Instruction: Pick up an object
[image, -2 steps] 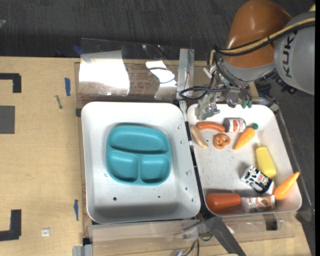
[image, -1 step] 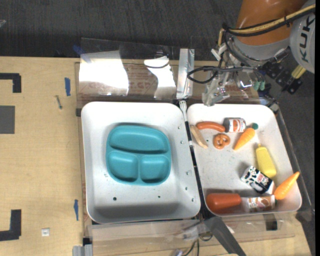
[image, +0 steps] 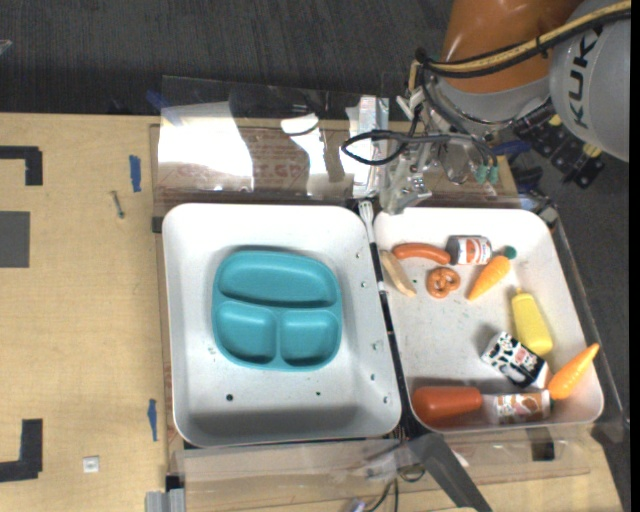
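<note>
Gripper (image: 398, 190), finger state unclear, hangs above right bin's (image: 560, 245) top-left corner; teal tray (image: 277, 308) sits left; 2 orange carrots (image: 488, 276) among toys.

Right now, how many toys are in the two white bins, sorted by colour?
Teal: 1, the divided plate
Orange: 4, two carrots, a small pumpkin, a sausage
Yellow: 1, a block
Red-brown: 2, a bottle, a small can
Black-and-white: 1, a carton
Cream: 1, a curved piece
Total: 10
</note>
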